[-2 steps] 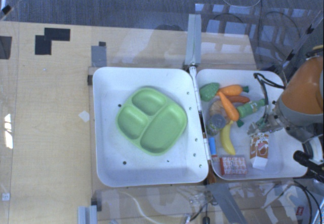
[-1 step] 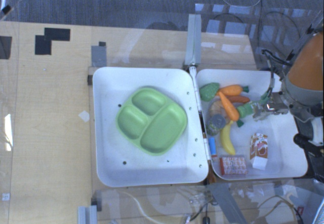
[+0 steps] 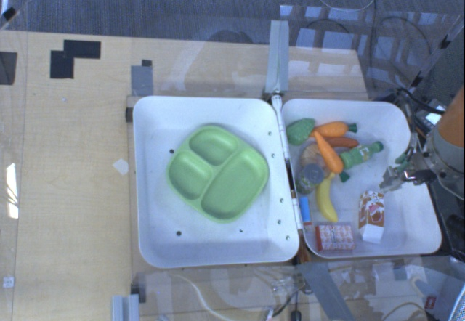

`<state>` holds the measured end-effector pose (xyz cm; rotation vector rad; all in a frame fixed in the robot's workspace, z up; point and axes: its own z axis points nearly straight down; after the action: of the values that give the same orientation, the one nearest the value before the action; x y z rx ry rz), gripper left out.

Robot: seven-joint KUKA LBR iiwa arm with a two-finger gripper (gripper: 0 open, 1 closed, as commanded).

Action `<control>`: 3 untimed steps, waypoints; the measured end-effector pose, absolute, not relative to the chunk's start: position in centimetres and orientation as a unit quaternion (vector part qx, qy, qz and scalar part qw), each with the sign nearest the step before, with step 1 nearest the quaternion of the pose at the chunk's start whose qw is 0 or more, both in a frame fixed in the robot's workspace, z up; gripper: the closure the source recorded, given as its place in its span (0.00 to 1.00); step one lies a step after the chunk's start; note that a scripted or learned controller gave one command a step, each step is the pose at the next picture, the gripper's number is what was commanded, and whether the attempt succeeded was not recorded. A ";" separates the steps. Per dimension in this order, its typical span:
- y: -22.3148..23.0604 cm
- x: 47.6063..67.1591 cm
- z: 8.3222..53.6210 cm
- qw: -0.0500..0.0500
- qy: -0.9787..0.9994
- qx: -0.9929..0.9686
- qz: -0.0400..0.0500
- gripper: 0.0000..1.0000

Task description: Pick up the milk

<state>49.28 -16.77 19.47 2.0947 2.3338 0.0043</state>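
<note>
The milk (image 3: 371,215) is a small red and white carton lying on the floor of the right bin (image 3: 418,236), towards its front right. My gripper (image 3: 398,176) hangs over the right side of that bin, just above and to the right of the carton's top end. There is nothing visibly in its grasp. The grey arm with its orange band (image 3: 454,122) comes in from the right edge.
To the left of the milk, the right bin holds two carrots (image 3: 330,152), a green bottle (image 3: 360,155), a banana (image 3: 326,200), a green vegetable (image 3: 300,130) and a red packet (image 3: 335,237). A green divided plate (image 3: 218,173) sits in the left bin (image 3: 152,240).
</note>
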 end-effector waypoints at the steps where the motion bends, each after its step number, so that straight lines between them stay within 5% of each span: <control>1: -14.0 48.9 19.3 0.003 0.843 0.537 0.001 1.00; 3: -14.5 48.9 19.8 0.004 0.881 0.473 0.001 1.00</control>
<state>48.93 -14.46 19.84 1.4805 2.7613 0.0038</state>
